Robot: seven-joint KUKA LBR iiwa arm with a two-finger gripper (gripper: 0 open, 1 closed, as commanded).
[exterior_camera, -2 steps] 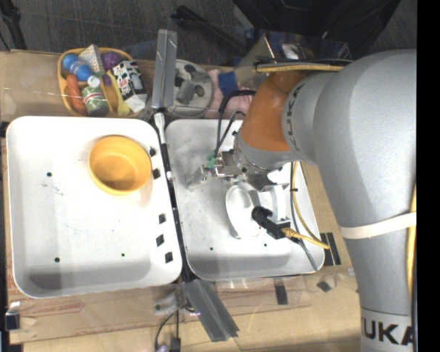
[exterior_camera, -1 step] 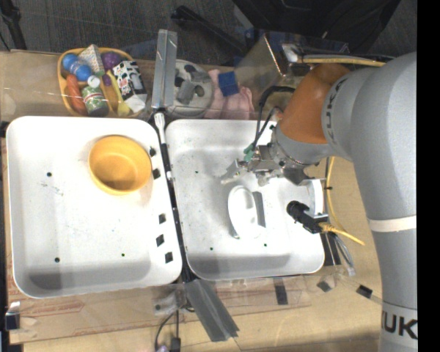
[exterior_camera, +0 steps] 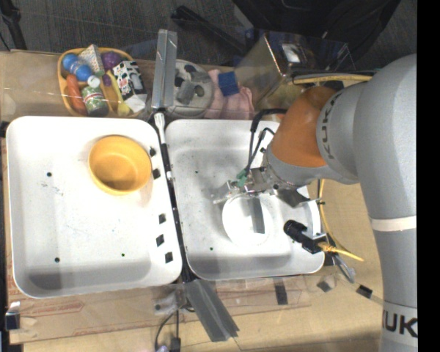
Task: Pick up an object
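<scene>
A yellow bowl (exterior_camera: pixel 119 164) sits upright in the left bin (exterior_camera: pixel 37 196), toward its far right part. In the right bin (exterior_camera: pixel 205 152) a white round dish (exterior_camera: pixel 238 226) lies near the front wall. My gripper (exterior_camera: pixel 255 210) hangs directly over that dish, reaching down from the orange-banded wrist (exterior_camera: pixel 301 134). A small green piece (exterior_camera: pixel 243 176) and a thin silvery item (exterior_camera: pixel 226 192) show just left of the gripper, at the dish's far edge. What lies under the wrist is hidden.
Behind the left bin a yellow basket (exterior_camera: pixel 95 79) holds several small toys and bottles. A grey round object (exterior_camera: pixel 191 86), a blue block (exterior_camera: pixel 229 84) and a pink cloth (exterior_camera: pixel 231 105) lie behind the right bin. A raised divider (exterior_camera: pixel 172 196) separates the bins.
</scene>
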